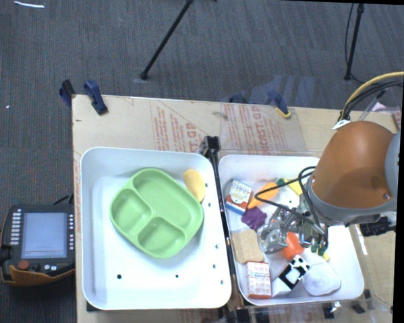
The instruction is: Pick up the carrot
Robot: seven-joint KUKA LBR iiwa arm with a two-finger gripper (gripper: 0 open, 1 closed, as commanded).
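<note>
The arm's orange band [356, 167] bulks large at the right of the frame, above the right bin [356, 270]. Below it the tool [287, 231] reaches down into the middle of that bin, among the clutter; whether it is released or clenched cannot be told, as its metal parts blur together with the things beneath.

The carrot [293, 246], a small orange piece, lies in the right bin just at the lower right of the tool, touching or nearly touching it, and nothing shows it being grasped. Near it lie a purple piece [254, 217], a tan cracker-like slab [247, 247], a small red-and-white box [258, 279], a black-and-white block [293, 271] and a white rounded lump [323, 281].

In the left bin [89, 253] rests a green divided plate [157, 212], with a yellow item [195, 184] touching its upper right rim.
</note>
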